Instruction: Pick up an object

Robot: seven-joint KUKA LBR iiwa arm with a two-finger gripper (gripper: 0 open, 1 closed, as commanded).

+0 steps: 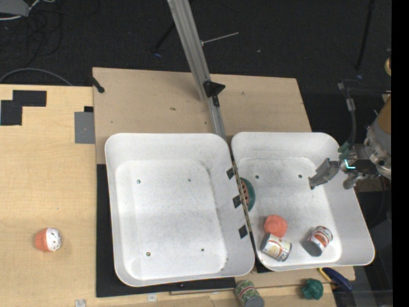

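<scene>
At the near edge of the table (192, 101), just outside the bins, a small dark patterned can (246, 292) and a lumpy green object (312, 289) lie side by side below the front rim of the right bin (300, 147), with a blue and yellow item (333, 276) poking out beside them. Inside the right bin's front end sit three things close together: a rounded, matte red-orange object (275, 224), a cream-labelled can (277, 247) on its side just below it and touching or nearly so, and a red-and-white can (317, 240) with a dark, shiny end, tilted toward the right wall. A dark green disc-like object (247, 194) rests against the bin's left wall, at the black-clipped seam where the two bins meet. The hand (334, 174) hangs over the right rim of the right bin, its two grey fingers spread apart with nothing between them; the cans and the red-orange object lie well forward and to the left of it, apart from it. The left bin (169, 206), a shallow white tray with rounded corners and a faintly speckled floor, sits beside it. A ridged aluminium rail (195, 56) slants across the pale board behind the bins. Far to the left, on a light wood-grain surface, lies a small orange and white ball (48, 240).
</scene>
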